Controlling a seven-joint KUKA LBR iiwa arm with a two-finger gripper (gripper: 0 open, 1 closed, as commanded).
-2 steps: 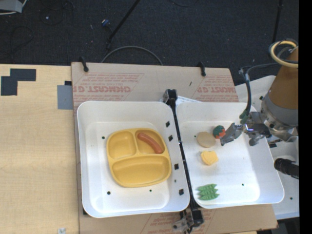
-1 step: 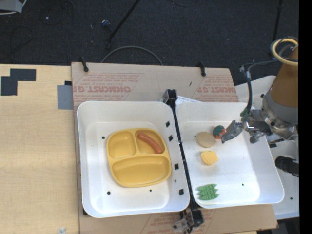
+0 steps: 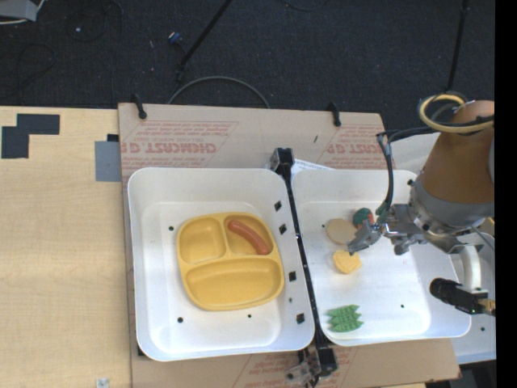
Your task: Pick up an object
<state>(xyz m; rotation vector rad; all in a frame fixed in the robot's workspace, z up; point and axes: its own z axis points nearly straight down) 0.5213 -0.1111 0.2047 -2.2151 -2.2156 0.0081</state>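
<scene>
the arm point(image 3: 452, 176) is reaching in from the right and hanging over the right bin point(image 3: 404, 314), with the gripper point(image 3: 365, 239) pointing leftward above the bin's middle. whether the jaws are released or clenched is something i cannot tell; the fingers are too small and dark against the wrist hardware to read, and nothing is visibly sitting between them.

the objects are crowding close around the jaws. a flat tan piece point(image 3: 340, 231) is lying just to the left of the tips, touching or nearly touching them. a small teal and red object point(image 3: 363, 216) is sitting just above the tips, toward the far wall. a yellow chunk point(image 3: 347, 262) is resting just below and slightly left of the tips, near but apart. a green leafy piece point(image 3: 344, 319) is lying well below the jaws, close to the bin's near edge.

open white floor is stretching below and right of the jaws, between the yellow chunk and the right rim. left of the tan piece, a narrow strip of floor is running up to the dark divider point(image 3: 295, 249) where the two bins are meeting.

beyond that divider, well left of the jaws, the left bin point(image 3: 153, 314) is holding a yellow compartment tray point(image 3: 229, 285) with a red sausage point(image 3: 250, 235) lying in its upper right compartment.
</scene>
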